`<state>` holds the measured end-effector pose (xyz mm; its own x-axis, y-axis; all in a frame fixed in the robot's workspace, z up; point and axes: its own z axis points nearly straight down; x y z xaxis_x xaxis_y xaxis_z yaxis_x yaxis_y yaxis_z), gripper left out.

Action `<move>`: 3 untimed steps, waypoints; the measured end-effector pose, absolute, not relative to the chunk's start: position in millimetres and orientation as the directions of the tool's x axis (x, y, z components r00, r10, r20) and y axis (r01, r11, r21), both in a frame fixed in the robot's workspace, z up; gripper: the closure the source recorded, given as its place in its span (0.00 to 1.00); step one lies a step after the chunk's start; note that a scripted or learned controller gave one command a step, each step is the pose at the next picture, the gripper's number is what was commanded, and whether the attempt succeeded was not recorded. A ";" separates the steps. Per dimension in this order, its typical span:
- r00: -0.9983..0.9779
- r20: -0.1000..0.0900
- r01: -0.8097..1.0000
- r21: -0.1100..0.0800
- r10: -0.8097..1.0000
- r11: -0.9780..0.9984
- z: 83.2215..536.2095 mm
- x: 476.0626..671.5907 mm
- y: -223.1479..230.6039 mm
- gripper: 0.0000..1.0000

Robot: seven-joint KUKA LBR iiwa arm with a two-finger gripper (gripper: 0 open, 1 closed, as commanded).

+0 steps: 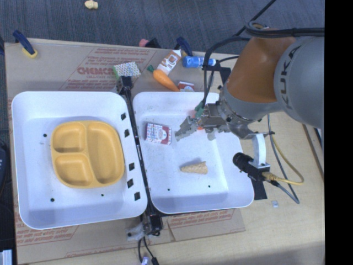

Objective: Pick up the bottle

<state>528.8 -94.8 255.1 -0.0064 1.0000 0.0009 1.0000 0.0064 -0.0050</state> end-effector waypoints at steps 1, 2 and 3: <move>-0.012 0.001 1.000 -0.008 1.000 0.012 265.1 529.0 -94.5 1.00; 0.020 0.001 1.000 -0.006 1.000 -0.020 158.9 479.5 -124.6 1.00; -0.192 0.003 0.981 -0.005 0.981 0.192 146.4 476.0 -137.2 1.00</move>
